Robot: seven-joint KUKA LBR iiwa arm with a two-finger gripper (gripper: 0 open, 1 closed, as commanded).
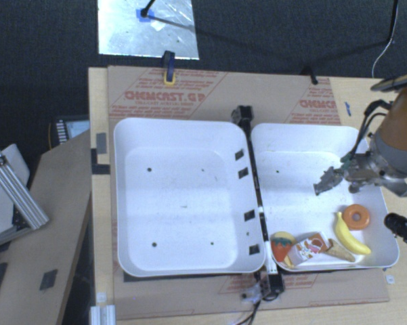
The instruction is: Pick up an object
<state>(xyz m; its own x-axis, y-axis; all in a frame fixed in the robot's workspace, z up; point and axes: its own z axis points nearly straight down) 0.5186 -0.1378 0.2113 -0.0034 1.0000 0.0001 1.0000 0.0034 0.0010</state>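
My gripper (324,181) hangs over the middle of the right bin (291,137), pointing left from the grey arm that comes in from the right edge. Along the bin's front edge lie a yellow banana (350,236), an orange ring-shaped toy (356,216), a red and orange round fruit (282,245), a white and red packet (309,248) and a small tan cone-like piece (340,252). The gripper is apart from all of them, up and to the left of the orange ring. I see nothing held at its tip.
The left bin (132,137) sits beside the right one, with a black clip strip (250,188) between them. Both rest on a brown cardboard sheet (189,90). A shiny metal plate (147,17) lies at the back.
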